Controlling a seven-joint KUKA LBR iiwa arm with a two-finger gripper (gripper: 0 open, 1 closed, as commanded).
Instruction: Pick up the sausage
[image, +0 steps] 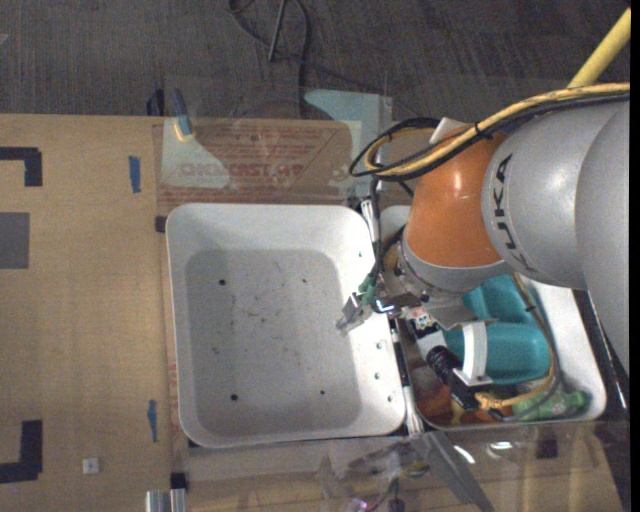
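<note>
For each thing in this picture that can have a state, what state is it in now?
Left shallow white bin: upright on the bench, floor speckled with small dark marks.
Right shallow white bin: holds teal objects and other items, mostly covered by the arm.
Grey arm with orange band: reaching down over the right bin.
Gripper: low over the bins' shared edge.

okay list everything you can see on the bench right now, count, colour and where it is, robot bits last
left bin: one, white, middle of the view, dark specks on its floor
right bin: one, white, right of the left bin, mostly under the arm
teal objects: two as far as I can tell, teal, one with a white band, in the right bin
small items: several, brown, yellow and green, too cluttered to name, near edge of the right bin
arm: one, grey with an orange band, over the right bin
gripper: one, metal, over the seam between the bins
</note>
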